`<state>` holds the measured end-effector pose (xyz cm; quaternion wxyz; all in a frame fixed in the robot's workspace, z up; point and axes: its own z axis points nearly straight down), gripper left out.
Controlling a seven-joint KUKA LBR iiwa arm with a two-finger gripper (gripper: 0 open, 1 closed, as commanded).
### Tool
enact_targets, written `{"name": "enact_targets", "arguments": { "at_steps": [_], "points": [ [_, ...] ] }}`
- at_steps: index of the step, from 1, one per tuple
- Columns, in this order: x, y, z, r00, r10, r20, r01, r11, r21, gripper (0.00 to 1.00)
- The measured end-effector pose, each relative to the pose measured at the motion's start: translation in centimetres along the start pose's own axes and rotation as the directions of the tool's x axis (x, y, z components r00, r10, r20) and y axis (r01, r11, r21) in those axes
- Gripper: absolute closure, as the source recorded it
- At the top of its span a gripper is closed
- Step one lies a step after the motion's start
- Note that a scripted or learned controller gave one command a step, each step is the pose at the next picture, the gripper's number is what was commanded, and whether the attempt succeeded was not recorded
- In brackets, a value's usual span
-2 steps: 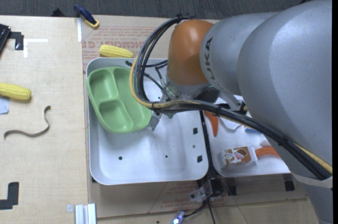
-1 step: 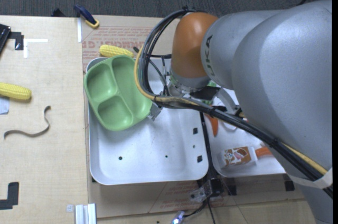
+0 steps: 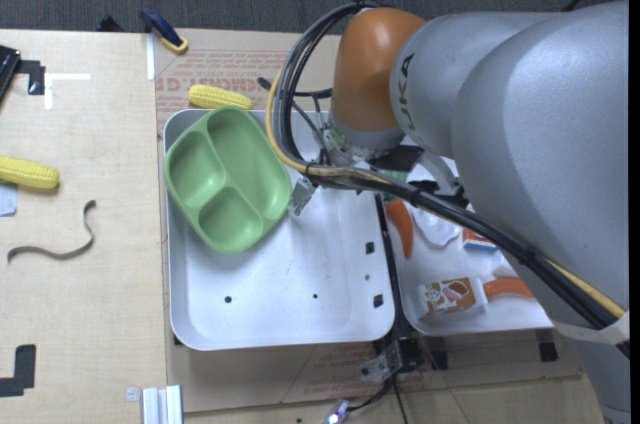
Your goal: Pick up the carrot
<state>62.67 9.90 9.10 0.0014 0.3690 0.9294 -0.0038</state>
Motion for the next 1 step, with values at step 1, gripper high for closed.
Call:
{"name": "enact_targets", "arguments": {
  "at_steps": [1],
  "points": [
    [-0.70,1.29,-0.09,0.939,0.344,-0.001,-0.344,0.939,-0.003,0.00]
  ]
}}
